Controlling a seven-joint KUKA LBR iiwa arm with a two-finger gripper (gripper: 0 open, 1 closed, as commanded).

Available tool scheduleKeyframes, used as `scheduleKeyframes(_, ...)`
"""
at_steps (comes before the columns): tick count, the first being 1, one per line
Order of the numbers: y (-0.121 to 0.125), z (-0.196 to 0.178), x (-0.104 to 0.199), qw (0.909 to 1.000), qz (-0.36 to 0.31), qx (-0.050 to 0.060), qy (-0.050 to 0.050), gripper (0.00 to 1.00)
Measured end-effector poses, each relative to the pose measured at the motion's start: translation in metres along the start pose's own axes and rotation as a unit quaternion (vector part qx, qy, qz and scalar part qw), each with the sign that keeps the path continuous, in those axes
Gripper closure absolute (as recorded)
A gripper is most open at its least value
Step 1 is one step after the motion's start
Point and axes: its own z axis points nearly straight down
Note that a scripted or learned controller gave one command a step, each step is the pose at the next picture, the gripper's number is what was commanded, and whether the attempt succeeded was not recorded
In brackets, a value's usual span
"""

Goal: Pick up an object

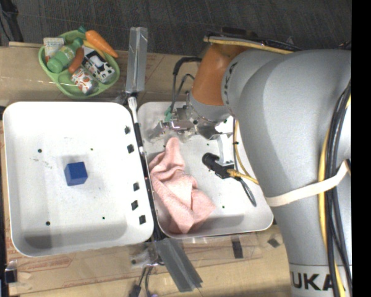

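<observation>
Looming closest to my camera, the grey arm [297, 135] covers the right bin's [247, 224] far side. Its claw [173, 127] sits at the pink cloth's [176, 190] upper end; I cannot tell its grip. A blue cube [76, 173] lies in the left bin [25, 166]. A green bowl [55, 79] of toy food occupies the worktop's [25, 54] far-left corner.
</observation>
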Motion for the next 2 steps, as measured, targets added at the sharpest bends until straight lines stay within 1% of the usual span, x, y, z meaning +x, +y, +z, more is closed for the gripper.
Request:
scheduleKeyframes(1,-0.009,-0.001,-0.047,0.9997,0.026,-0.001,0.000,0.00)
scheduleKeyframes(2,0.001,0.000,0.003,0.9988,-0.050,0.001,0.001,0.00)
